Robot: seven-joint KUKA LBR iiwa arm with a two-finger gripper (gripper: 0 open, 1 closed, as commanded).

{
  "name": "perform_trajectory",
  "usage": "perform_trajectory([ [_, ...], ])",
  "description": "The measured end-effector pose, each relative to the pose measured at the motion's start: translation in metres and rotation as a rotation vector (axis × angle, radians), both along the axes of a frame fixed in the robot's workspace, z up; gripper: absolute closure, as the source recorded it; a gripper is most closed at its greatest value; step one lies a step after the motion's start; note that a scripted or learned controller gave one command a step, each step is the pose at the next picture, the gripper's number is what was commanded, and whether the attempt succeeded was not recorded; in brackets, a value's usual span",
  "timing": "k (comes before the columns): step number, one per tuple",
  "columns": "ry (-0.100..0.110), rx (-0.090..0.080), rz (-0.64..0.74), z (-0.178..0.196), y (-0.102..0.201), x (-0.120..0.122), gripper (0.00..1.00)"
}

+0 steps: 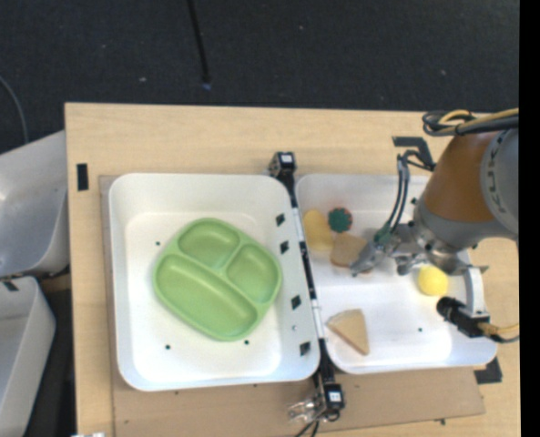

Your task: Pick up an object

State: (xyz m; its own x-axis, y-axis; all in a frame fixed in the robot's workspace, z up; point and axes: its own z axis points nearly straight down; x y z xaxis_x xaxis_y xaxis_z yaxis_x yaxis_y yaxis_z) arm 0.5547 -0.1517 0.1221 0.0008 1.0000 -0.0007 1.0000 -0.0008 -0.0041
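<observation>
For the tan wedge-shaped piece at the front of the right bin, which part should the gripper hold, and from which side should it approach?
Probably from straight above. The tan wedge-shaped piece lies flat in the right white bin, with bare floor beside it. I would close the fingers across its two long slanted sides, near the middle, where it looks narrower than at the wide end. The bin wall stands close on its left, so side approaches seem poor.

Two white bins [124,244] sit side by side on the bench. The left one holds one green plate [217,279]. The right bin [388,358] holds five small things: one yellow ball [432,281], one green ball [341,218], one yellow block [317,228], one brown block [345,249] and one tan wedge [350,330].
</observation>
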Motion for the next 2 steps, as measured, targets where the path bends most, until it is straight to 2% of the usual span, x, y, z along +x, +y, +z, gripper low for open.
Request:
perform_trajectory([
  [1, -0.002, -0.001, -0.002, -0.023, -0.001, 0.0, 0.0],
  [2, -0.007, -0.001, -0.008, -0.01, -0.002, 0.001, 1.0],
])
